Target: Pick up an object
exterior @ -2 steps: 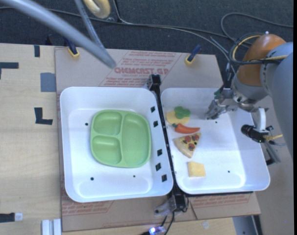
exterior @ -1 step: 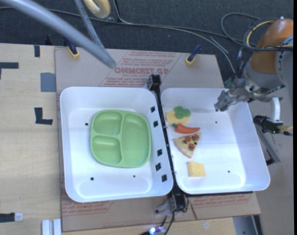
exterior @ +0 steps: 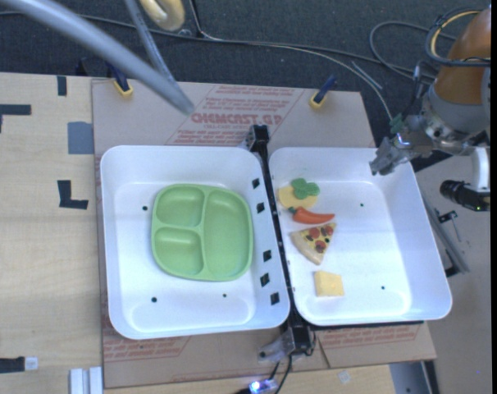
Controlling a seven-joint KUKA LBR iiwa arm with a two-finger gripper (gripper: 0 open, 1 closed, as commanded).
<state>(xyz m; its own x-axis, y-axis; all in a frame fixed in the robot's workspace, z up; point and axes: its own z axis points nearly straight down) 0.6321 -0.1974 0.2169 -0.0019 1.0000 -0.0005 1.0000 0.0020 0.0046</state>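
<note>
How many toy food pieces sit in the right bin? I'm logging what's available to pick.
4, all in its left half: a yellow-green piece at the top, a red pepper below it, a pizza slice, and a cheese block nearest the front.

Two bins sit side by side. The left bin [exterior: 117, 220] holds a divided plate [exterior: 202, 231] near its centre. In the right bin [exterior: 412, 245], four food pieces cluster toward nine o'clock; the gripper [exterior: 385, 161] hangs over its two o'clock corner.
</note>
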